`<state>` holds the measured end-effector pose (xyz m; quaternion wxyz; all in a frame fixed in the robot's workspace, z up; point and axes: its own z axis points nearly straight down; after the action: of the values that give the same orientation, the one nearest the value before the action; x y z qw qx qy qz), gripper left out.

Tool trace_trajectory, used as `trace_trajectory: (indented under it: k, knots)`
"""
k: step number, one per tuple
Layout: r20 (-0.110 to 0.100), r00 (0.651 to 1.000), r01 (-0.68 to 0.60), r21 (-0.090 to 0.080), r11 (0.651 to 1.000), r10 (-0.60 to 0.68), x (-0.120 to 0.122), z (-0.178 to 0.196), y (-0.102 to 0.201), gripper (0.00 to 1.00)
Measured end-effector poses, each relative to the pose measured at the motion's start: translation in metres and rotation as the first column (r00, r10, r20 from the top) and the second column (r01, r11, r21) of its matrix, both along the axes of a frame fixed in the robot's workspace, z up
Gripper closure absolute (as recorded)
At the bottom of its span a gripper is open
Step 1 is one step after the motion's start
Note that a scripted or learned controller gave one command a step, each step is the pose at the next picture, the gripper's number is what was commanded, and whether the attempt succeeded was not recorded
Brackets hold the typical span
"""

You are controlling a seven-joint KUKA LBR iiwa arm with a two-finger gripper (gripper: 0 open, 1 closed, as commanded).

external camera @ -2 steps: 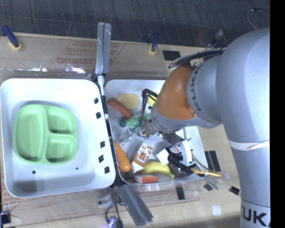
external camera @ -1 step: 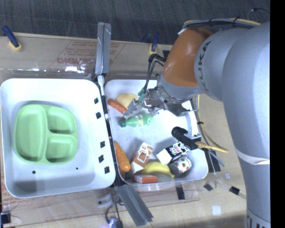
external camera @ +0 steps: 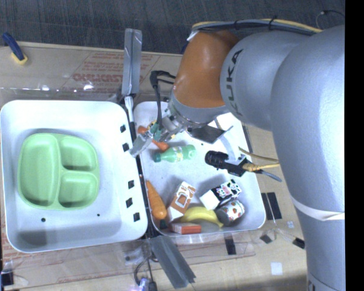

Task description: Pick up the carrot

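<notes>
So we've got the big grey arm (external camera: pixel 291 102) coming in from 3 o'clock, covering most of the right bin's (external camera: pixel 255 220) top half. The left bin (external camera: pixel 12 162) holds a green divided tray (external camera: pixel 59 170). Our gripper (external camera: pixel 150 136) sits low at the right bin's 10 o'clock corner, by a green bottle (external camera: pixel 174 155) and something orange; we can't tell if the fingers are spread or pressed together. The carrot (external camera: pixel 156 200) lies at 7 o'clock along the bin's left wall, well apart from the gripper. Near it are a banana (external camera: pixel 201 215) and a small carton (external camera: pixel 182 197).
</notes>
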<state>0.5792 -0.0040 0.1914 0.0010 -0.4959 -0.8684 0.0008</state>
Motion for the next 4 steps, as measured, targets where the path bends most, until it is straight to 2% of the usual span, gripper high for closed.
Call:
trace_trajectory:
  k: [1, 2, 3, 4]
  knots:
    - [0.002, 1.000, 0.018, 0.000, 1.000, -0.018, 0.022, 0.001, -0.065, 0.00]
    - [0.004, 0.966, -0.260, -0.001, 0.966, 0.260, 0.035, -0.021, -0.109, 0.00]
    - [0.002, 0.833, -0.553, 0.001, 0.833, 0.553, 0.035, -0.099, -0.091, 0.00]
    - [0.006, 0.910, -0.415, -0.002, 0.910, 0.415, 0.050, -0.097, -0.087, 0.00]
